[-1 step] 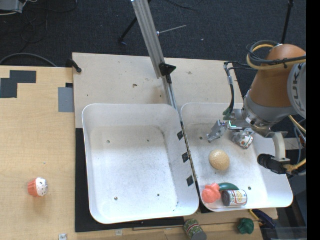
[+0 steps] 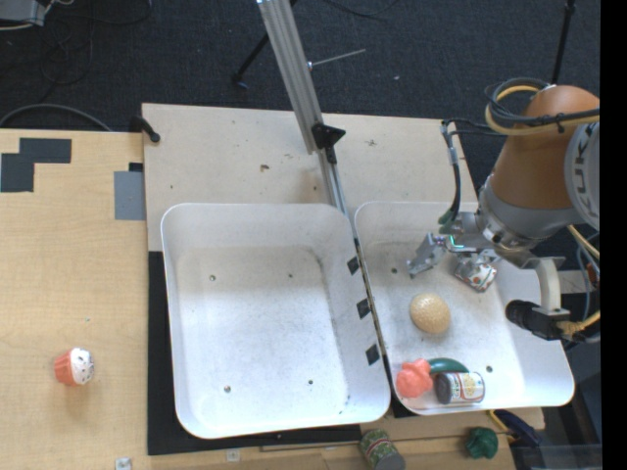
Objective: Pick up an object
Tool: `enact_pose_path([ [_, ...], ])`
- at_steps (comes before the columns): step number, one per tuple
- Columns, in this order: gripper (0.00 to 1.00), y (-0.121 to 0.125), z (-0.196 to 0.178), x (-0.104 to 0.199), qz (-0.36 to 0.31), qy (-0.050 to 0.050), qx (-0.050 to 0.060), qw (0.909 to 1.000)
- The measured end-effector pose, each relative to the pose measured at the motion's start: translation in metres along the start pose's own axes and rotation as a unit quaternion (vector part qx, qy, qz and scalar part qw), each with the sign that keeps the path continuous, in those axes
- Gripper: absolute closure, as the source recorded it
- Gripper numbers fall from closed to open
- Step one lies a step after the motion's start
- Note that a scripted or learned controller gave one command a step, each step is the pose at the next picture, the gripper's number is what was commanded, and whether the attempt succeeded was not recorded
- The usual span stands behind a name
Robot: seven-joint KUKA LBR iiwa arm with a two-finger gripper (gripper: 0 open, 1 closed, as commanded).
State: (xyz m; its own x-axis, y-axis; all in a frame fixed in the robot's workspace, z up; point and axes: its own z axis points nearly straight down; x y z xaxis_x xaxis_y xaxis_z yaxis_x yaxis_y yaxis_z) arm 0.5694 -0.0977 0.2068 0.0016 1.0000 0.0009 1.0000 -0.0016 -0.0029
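— Two bins sit before us; the right bin (image 2: pixel 549 385) holds every candidate; which one lies closest to our gripper (image 2: pixel 429 256)?
— We judge the tan ball (image 2: pixel 430 313); it rests just nearer than the fingers, a touch right of them; being round, it has no long axis to match.
— And the jaws?
— They look spread, gripping nothing; the pink toy (image 2: pixel 414 379) and small jar (image 2: pixel 459 388) lie at the near rim, well apart.

Dark carpet (image 2: pixel 196 47) covered the floor behind the pale surface (image 2: pixel 235 155). Black cables (image 2: pixel 59 116) trailed there, and what looked like a stand's legs (image 2: pixel 260 52).
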Motion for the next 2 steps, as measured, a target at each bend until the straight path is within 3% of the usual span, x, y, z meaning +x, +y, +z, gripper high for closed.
enact_pose_path([
  [1, 0.00, -0.002, 0.051, -0.009, 0.000, 0.000, 0.003, 1.0000],
  [2, 0.00, -0.006, 0.094, -0.004, -0.001, -0.002, -0.002, 1.0000],
])
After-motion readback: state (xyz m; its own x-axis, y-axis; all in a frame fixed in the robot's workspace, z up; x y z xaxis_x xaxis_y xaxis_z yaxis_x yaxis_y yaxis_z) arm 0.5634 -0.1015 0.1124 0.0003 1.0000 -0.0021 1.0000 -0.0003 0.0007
